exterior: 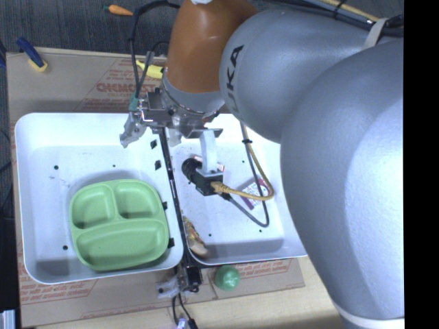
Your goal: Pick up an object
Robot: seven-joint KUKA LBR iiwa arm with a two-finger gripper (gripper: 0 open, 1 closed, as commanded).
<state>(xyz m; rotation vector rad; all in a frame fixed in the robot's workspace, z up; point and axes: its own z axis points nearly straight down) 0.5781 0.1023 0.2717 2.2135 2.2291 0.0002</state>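
A light green divided plate (120, 223) lies in the left bin (34, 149), toward its front. My gripper (151, 137) hangs over the back right corner of that bin, close to the wall between the two bins and well behind the plate. Its fingers (128, 137) stand apart, open, with only white bin floor between them. A small brownish object (193, 237) lies in the front left corner of the right bin (274, 242). A pink and purple item (254, 190) lies partly under the arm in that bin.
The bulky grey arm (329, 129) covers most of the right bin. A green ball (227, 277) rests on the cardboard in front of the bins. A blue clip (32, 53) and an orange item (120, 9) lie behind the bins.
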